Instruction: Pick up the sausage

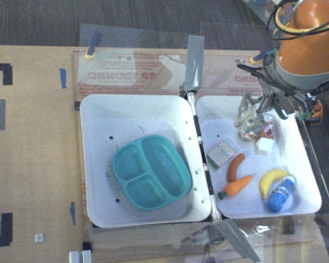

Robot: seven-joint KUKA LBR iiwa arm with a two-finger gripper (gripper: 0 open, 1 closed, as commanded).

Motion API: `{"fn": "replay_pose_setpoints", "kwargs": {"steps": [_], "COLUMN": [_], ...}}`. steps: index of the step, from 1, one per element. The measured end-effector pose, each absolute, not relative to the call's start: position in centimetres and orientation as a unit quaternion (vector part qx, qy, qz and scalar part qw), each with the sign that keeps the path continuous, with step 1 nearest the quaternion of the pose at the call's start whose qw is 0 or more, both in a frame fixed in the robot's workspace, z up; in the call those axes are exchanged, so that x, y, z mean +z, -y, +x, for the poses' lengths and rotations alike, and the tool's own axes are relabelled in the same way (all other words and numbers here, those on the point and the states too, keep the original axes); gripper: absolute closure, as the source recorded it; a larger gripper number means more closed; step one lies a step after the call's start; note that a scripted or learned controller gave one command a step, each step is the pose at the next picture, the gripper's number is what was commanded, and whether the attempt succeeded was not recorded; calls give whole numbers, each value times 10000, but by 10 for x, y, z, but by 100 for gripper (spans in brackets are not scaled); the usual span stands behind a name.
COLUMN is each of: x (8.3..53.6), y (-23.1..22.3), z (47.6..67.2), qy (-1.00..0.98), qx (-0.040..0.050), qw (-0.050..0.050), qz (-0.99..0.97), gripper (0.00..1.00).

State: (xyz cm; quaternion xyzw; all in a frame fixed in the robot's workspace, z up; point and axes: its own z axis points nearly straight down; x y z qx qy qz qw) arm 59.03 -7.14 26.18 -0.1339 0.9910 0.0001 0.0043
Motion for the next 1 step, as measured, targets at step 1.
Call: {"fn": "replay_pose_setpoints", "kwargs": {"steps": [1], "x": [249], "y": [115], "z": [527], "qy": [-9930], "qx": [0], "qw": [24], "qz": [-1183], "gripper": [100]}}
